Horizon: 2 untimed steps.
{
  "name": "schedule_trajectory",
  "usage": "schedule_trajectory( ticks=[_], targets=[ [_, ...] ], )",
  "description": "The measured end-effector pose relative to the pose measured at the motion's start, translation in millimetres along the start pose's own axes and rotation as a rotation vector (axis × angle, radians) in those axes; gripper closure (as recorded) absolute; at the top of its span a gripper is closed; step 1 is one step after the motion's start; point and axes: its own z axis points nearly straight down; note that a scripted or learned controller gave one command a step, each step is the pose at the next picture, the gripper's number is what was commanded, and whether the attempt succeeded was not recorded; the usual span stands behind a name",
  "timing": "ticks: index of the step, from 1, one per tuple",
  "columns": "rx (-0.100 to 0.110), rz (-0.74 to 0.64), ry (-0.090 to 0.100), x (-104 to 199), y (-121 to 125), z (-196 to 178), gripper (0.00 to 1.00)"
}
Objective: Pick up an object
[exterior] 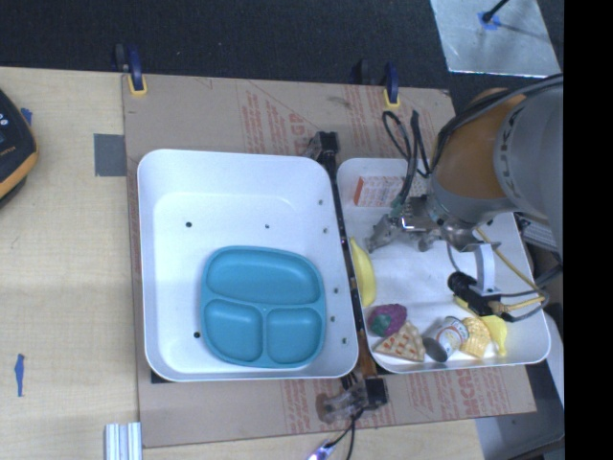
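Claw (407,230), fingers spread and holding nothing, hangs just above-right of the banana (363,268).

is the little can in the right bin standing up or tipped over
Tipped over. The can lies on its side in the right bin, its round end facing the camera, beside the pizza slice.

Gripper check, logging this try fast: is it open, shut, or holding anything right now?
Gripper: cannot be told from this view; it hangs over the right bin, nothing visibly in its grasp.
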Motion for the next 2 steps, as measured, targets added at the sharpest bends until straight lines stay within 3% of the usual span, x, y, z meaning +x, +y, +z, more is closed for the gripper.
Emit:
schedule_trajectory(
  ticks=[1, 2],
  targets=[
    [-0.003, 0.002, 0.001, 3, 69, -2, 0.00],
    [-0.001, -0.001, 0.000, 2, 69, -12, 1.00]
  ],
)
